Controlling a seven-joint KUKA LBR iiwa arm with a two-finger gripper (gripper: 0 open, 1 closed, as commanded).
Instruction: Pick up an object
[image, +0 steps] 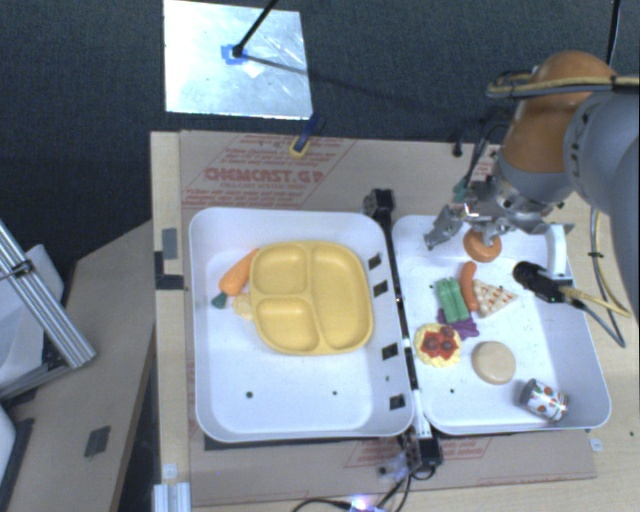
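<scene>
The gripper (470, 222) hangs over the far part of the right bin (580, 395), and its fingers look spread apart, with one metal finger pointing down to the left and the other beside a small round orange object (483, 246). This orange piece sits just under the fingers, but I cannot tell if it is really between them or only next to them, so I judge that the step in hand is the approach, not yet a secure grasp. The next move calls for lowering the hand straight, so that the orange piece comes between the two fingers, and then closing and lifting without pushing the sausage (467, 285) or the pizza slice (493, 297), which lie near it. Other candidates in the same bin are the green piece (449, 299), the small tart with red fruit (438, 343), the beige round bun (493, 362) and a small can (541, 398) at the near corner. In the left bin (225, 400) a yellow divided plate (305, 297) lies beside a carrot (238, 272). On the cardboard (262, 172) behind the bins there is red printed writing; it appears upside down and I cannot read it with confidence.
</scene>
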